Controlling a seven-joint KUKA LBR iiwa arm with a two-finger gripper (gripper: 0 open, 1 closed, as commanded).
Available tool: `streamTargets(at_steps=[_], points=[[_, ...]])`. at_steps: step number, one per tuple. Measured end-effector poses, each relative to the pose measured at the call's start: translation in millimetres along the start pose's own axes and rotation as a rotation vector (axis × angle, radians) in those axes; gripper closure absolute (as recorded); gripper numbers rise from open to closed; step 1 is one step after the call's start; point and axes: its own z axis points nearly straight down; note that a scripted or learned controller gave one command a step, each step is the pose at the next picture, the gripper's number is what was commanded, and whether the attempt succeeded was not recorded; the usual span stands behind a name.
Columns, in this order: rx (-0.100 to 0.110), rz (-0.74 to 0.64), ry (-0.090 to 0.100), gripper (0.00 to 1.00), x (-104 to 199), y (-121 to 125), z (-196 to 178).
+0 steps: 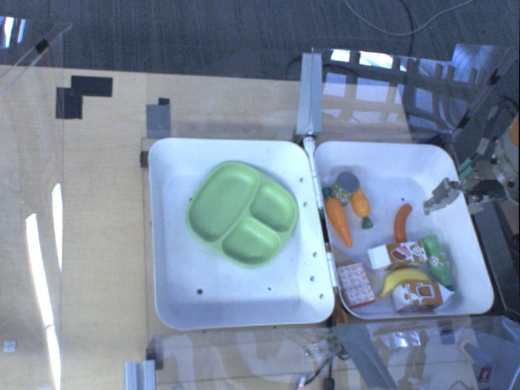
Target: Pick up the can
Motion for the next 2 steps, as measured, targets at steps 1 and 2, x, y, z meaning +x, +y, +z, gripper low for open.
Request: streamTargets(at_steps=[1, 2], points=[[-0.002, -0.003, -0.001, 0.00, -18, 43, 140], [-0.005, -0.056, -0.002, 0.00, -18, 117, 132]])
